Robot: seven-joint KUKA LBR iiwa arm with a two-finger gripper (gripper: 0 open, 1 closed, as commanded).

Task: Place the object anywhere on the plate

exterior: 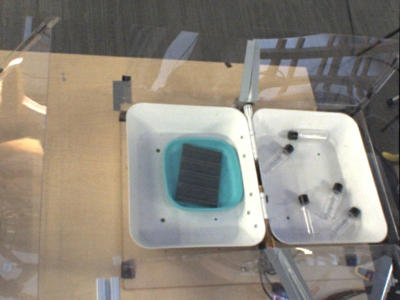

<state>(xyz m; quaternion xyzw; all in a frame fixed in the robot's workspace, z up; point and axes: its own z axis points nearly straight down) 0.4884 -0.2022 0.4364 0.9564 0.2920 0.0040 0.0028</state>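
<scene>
A dark block (199, 176) is lying on the teal plate (232, 167) in the left bin (144, 167); five vials (305, 207) are lying scattered in the right bin (369, 167).

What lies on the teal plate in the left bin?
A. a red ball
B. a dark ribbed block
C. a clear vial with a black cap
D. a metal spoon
B: the dark ribbed block lies flat on the teal plate in the left bin, while the capped vials lie scattered in the right bin.

5 clear black-capped vials (304, 208), right bin (365, 167)
</scene>
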